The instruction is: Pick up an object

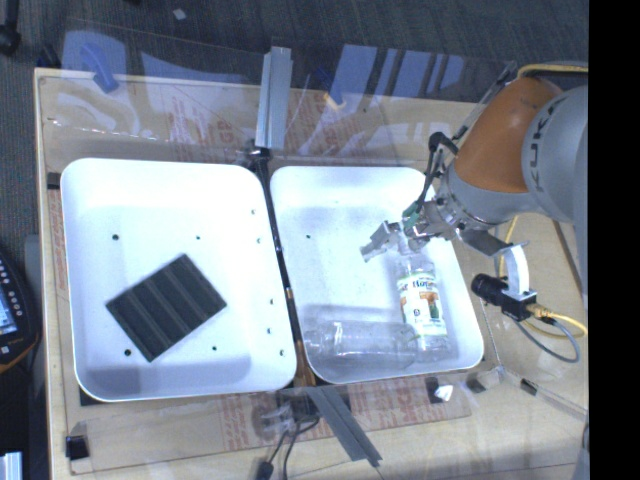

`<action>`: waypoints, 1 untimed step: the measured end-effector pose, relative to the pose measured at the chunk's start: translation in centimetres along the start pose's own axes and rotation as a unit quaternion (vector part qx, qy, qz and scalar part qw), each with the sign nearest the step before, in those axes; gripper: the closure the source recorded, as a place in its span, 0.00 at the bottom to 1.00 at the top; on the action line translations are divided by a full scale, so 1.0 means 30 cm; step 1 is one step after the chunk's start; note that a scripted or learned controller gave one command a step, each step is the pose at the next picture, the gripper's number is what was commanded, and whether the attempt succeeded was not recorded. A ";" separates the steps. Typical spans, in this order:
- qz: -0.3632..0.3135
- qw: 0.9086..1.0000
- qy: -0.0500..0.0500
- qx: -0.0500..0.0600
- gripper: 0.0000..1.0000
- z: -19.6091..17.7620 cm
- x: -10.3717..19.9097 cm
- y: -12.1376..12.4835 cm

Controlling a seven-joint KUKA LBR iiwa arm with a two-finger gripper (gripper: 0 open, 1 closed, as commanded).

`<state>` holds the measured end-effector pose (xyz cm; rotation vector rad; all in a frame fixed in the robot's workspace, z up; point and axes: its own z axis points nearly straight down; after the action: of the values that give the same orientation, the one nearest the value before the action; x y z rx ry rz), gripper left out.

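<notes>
Hand (392, 236) hovers over the right bin (300, 200), just above the cap end of a labelled clear bottle (421, 303); whether its fingers are parted, I cannot tell; a second clear bottle (358, 336) lies alongside; a dark ribbed slab (165, 306) rests in the left bin (80, 183).

The arm (560, 138) reads "KUKA"; the bottle (422, 303) label is illegible.

Across the top of the frame runs dark grey carpet floor (300, 8). Below it sits the pale wooden bench (150, 103), a clear sheet over its far edge catching bluish reflections. A grey metal post (272, 98) stands upper centre, and yellow and black cables (555, 333) loop at right.
</notes>
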<state>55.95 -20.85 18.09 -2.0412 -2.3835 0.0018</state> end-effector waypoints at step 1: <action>-0.014 1.000 -0.001 -0.001 0.00 0.063 0.005 -0.034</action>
<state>54.91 -20.85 16.19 -2.0082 -2.4134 0.0017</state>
